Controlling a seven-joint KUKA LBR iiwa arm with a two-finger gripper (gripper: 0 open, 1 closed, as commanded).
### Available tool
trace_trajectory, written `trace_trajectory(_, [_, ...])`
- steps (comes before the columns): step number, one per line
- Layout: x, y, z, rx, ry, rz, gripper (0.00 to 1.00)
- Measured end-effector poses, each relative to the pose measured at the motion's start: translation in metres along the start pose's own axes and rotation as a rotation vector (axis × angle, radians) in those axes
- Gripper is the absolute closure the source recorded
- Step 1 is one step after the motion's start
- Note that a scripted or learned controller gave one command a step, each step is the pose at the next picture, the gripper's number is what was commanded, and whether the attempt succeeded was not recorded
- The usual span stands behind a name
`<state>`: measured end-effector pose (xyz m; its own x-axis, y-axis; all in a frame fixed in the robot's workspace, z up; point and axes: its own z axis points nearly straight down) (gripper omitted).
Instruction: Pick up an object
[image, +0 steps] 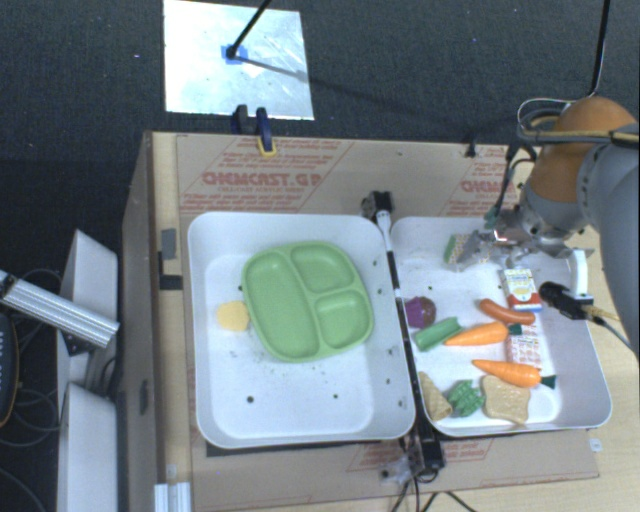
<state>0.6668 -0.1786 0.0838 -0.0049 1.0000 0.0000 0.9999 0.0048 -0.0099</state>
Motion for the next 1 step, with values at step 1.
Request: trace_trajectory(1, [0.0003,0.0,0.0,0.0,-0.001,0.0,0.0])
